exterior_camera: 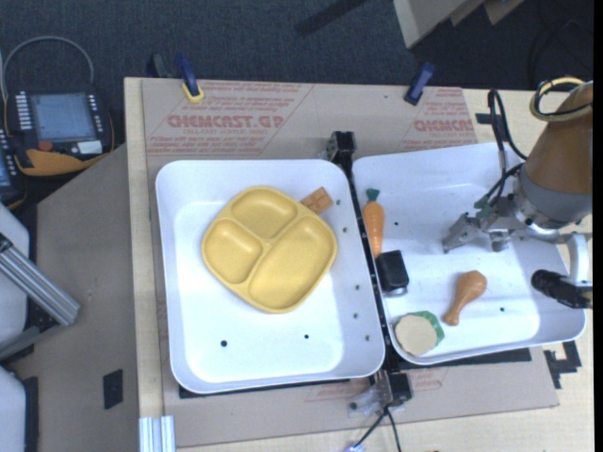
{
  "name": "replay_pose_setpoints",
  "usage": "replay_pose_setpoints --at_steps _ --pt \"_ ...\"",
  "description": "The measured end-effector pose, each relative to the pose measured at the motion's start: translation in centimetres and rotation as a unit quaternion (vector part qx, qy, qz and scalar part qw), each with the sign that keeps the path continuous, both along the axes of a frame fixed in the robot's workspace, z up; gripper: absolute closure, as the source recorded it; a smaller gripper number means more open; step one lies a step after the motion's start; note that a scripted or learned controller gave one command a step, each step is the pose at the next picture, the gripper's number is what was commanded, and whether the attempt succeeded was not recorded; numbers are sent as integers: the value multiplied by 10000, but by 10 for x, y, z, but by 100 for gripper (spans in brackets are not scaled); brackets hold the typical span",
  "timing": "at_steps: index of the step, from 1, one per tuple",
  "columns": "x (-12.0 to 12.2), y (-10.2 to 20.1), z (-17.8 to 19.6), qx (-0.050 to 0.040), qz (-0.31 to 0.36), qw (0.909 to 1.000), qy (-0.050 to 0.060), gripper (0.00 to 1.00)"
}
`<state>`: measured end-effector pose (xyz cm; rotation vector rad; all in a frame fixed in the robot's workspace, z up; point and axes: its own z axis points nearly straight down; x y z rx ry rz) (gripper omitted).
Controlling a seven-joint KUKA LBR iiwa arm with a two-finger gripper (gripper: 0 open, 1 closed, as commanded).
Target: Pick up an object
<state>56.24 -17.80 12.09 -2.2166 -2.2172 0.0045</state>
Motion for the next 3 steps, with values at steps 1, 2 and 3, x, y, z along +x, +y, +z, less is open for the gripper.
replay_pose_setpoints --at_steps 1,2,3 --pt "2 -1 14 -18 -2 10000 -40 100" --pt "8 4 59 -25 7 10000 -66 100" --pt "10 3 113 -28 5 10000 -73 100"
